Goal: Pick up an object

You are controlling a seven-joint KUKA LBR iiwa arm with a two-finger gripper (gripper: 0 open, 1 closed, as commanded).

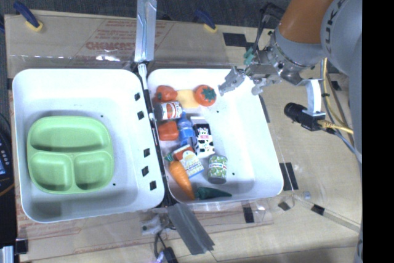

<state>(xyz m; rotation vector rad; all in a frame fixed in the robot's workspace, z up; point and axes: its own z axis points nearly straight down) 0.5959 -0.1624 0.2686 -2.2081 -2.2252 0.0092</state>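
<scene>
Orange tomato (205, 95) lies at the upper middle of the right bin (246, 132), nearest the gripper (231, 83), whose opening cannot be told; a vertical descent centred over it is advised.

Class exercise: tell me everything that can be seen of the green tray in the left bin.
The green tray is a pale green divided plate, apparently smooth moulded plastic, roughly rectangular with rounded corners. It has three compartments: one long one across the far side and two smaller ones side by side on the near side, parted by raised ridges. It lies flat and right way up on the floor of the left bin, towards that bin's left and near side. Nothing lies in it or on it, and it touches only the bin.
</scene>
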